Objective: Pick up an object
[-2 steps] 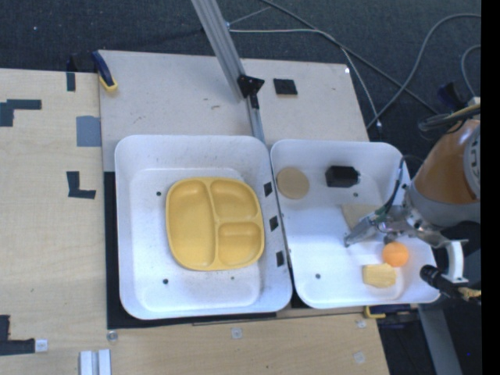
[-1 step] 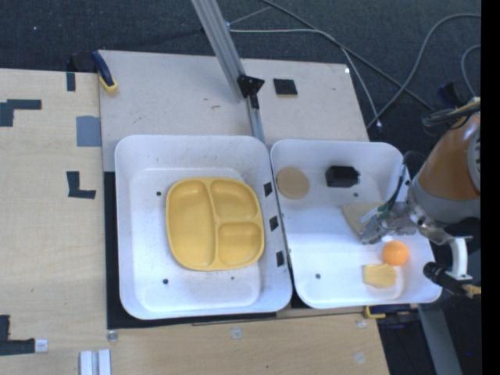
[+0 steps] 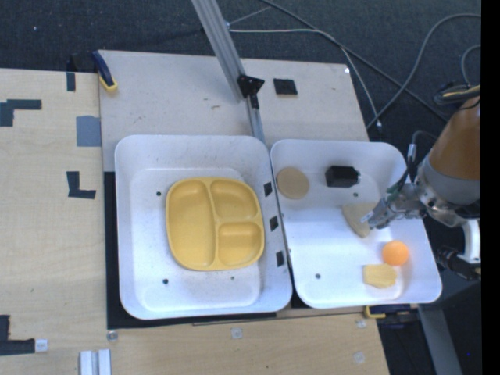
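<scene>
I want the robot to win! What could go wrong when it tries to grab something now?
The gripper is down at a small tan piece that lies flat in the right bin, so it may slip away instead of lifting. The orange ball sits close by and could roll if the arm bumps it. The yellow chunk beside the ball might get nudged too.
</scene>
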Controlling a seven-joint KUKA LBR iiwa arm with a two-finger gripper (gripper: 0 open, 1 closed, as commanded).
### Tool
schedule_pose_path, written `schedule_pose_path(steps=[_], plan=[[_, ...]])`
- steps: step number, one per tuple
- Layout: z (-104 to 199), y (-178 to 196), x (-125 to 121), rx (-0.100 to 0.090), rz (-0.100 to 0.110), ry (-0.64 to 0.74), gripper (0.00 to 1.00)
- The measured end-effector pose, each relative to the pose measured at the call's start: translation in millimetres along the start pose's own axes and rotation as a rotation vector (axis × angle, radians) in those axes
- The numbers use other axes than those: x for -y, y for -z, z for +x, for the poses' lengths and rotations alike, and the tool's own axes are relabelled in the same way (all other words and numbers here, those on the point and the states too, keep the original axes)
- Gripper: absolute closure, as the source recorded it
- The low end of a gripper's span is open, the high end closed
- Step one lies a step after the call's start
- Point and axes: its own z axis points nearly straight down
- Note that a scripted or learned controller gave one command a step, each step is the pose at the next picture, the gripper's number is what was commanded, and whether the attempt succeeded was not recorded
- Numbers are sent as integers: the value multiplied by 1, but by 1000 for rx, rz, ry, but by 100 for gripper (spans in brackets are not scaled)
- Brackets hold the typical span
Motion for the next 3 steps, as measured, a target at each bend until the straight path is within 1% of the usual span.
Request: schedule_pose_path(steps=[1,2,3], plan=[[-5,56,-9,1,0,-1,100],[3,115,-15,1,-2,0,100],[3,117,-15,0,3,-1,100]])
